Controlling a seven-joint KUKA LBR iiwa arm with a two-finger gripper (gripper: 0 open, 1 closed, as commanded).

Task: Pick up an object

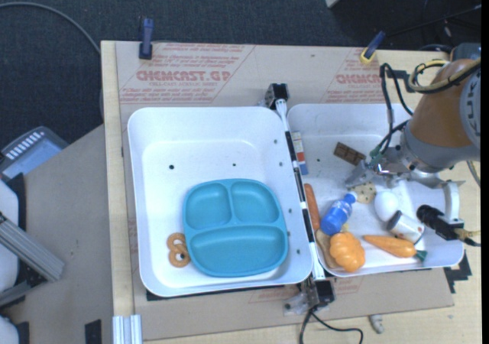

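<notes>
The right bin [328,117] holds several objects. A brown bar [349,154] lies near its back. A blue bottle [337,215], a white egg [386,202], a pale cracker [367,196] and a small white cylinder [403,222] sit in the middle. An orange gourd [346,251] and a carrot [391,245] rest at the front, and a thin orange stick [312,206] lies along the left wall. My gripper [362,177] is low in this bin, just above the cracker and right of the brown bar, with nothing seen in its grasp.
The left bin [153,136] holds a blue divided plate [235,226] and a small pretzel [179,249] beside it. The arm [443,117] covers the right bin's far right side. The bins' shared wall [294,159] runs close to the left of the gripper.
</notes>
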